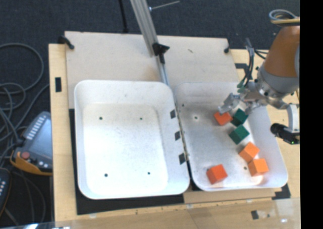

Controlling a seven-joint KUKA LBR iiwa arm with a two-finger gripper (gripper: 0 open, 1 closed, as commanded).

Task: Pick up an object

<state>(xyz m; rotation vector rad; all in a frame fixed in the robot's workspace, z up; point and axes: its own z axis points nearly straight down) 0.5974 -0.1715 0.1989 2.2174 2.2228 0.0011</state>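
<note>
My gripper hangs low over the upper part of the right bin, under the grey arm with its orange band. It is open, and I see nothing between its fingers. Just below it lie an orange block and a dark green block, side by side. A second green block sits a little lower. Two more orange blocks lie near the bin's right wall. Another orange block rests near the front rim.
The left bin stands beside the right one, sharing a middle rim. A slanted metal rail rises from behind the bins. Cables and a handheld pendant lie on the floor at the left.
</note>
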